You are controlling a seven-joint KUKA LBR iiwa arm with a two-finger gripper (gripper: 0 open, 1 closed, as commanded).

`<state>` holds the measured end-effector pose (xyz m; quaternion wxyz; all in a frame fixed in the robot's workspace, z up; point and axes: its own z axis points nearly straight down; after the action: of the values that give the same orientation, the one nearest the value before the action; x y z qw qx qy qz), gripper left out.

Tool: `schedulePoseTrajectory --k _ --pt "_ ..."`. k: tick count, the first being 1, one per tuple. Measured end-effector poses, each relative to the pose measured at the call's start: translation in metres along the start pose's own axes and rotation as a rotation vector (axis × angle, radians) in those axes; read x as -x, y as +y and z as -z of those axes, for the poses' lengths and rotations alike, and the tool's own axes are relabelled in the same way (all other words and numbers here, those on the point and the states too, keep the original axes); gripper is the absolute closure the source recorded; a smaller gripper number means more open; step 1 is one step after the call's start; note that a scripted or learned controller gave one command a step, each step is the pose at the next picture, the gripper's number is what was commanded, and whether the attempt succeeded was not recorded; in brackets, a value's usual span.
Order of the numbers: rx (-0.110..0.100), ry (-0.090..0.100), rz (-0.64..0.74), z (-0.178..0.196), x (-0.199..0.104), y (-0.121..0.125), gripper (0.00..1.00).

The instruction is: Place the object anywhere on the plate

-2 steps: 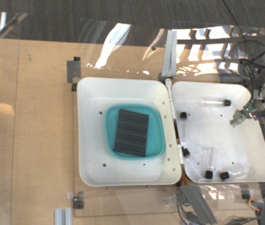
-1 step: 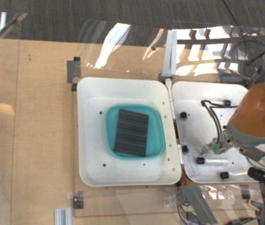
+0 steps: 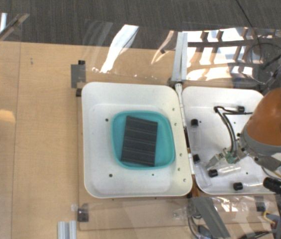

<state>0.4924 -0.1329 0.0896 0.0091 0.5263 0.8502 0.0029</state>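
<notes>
Looking down at the bench (image 3: 31, 133), it's a big tan wooden surface with two shallow white bins sitting side by side, touching along the middle seam. Left bin (image 3: 95, 148) is the roomier looking one, and dead centre in it is a teal plate (image 3: 118, 143), squarish with rounded corners. Lying flat on that plate is the object (image 3: 140, 141), a dark grey ribbed rectangular block, tilted just a touch off square, and it sits fully inside the plate's rim, so it's resting on the plate with nothing touching it. Right bin (image 3: 205, 101) has the arm (image 3: 272, 121) hanging over its right half, the fat orange band being most of what you see, with grey casing just below it. Black cables (image 3: 227, 121) loop across the bin floor toward the wrist. The gripper (image 3: 228, 158) is down low in the right bin near its front edge, well apart from the plate and the block, pointing roughly left. Honestly can't tell whether its fingers are spread or closed from this angle, it's a jumble of small green and silver bits. A pale clear-ish piece (image 3: 227, 169) lies just beside it on the bin floor, and I can't make out what that is.
</notes>
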Motion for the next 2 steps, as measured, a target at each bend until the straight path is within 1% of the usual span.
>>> schedulePoseTrajectory --k 1,2 --pt "-0.007 0.005 0.058 0.007 0.065 -0.035 0.0" --pt "-0.004 0.002 0.074 -0.001 0.042 -0.022 0.0"
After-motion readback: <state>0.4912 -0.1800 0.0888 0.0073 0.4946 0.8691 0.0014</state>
